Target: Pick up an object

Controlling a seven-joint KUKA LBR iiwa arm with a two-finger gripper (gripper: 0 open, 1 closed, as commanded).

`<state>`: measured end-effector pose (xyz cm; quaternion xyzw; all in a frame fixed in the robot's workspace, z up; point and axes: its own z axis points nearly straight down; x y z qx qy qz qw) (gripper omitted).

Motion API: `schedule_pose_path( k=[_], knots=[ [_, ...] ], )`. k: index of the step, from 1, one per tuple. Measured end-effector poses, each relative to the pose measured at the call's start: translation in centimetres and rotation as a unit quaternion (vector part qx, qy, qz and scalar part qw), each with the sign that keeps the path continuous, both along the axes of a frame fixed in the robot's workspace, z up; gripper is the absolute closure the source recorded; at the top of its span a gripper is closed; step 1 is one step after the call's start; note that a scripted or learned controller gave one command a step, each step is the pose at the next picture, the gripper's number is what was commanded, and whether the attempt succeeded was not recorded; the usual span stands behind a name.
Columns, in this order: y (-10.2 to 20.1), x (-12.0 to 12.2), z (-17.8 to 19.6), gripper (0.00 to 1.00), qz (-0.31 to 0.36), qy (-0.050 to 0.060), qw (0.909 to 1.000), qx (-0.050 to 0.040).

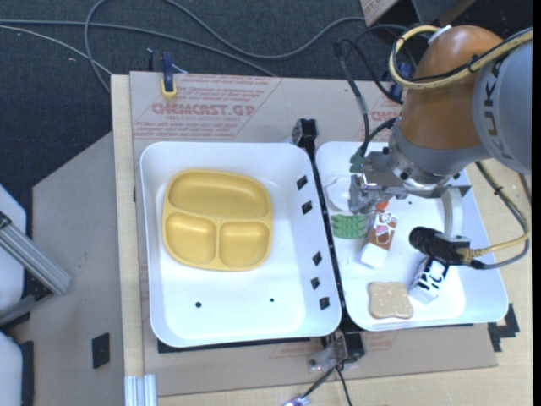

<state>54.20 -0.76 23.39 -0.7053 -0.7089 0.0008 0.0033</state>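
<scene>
My gripper (365, 198) hangs over the left part of the right bin (486, 299), below the grey arm with its orange band (452, 66). Just beneath and left of it lies a small green object (346, 225). A little carton (382, 233) in white, red and brown lies tilted right below the gripper. A slice of toast (390, 299) rests near the bin's front edge. A black-and-white packet (429, 279) lies to the right of the toast. Nothing can be seen lifted off the bin floor.
The left bin (254, 311) bears a yellow divided plate (218, 220). A black divider with clips (314, 227) runs between the two bins. A black fitting with a yellow cable (439, 244) hangs off the arm over the right bin. Cardboard lies under both bins.
</scene>
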Motion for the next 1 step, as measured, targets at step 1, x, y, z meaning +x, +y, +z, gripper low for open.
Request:
schedule_pose_path(
  k=[1],
  knots=[
    [4.53, -1.04, -0.06, 1.0, 0.0, -0.001, 1.0, -0.0001]
  ],
)
